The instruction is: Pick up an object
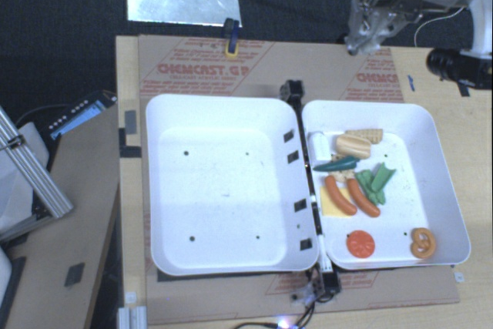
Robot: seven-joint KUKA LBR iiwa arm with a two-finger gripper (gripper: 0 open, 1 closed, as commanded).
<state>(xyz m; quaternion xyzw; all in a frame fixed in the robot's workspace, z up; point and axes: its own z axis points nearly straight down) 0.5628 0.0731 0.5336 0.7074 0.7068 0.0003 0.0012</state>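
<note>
The gripper [360, 45] hangs above the bench beyond the right bin's [443, 150] twelve o'clock edge; whether it is open or closed cannot be told. In that bin lie toy foods: two glossy orange-red sausages [353, 195] at centre, a green pea pod [376, 179] at their three o'clock, a red tomato slice [360, 244] at six, a pretzel [422, 243] at four. The left bin [223, 181] sits beside it.
</note>
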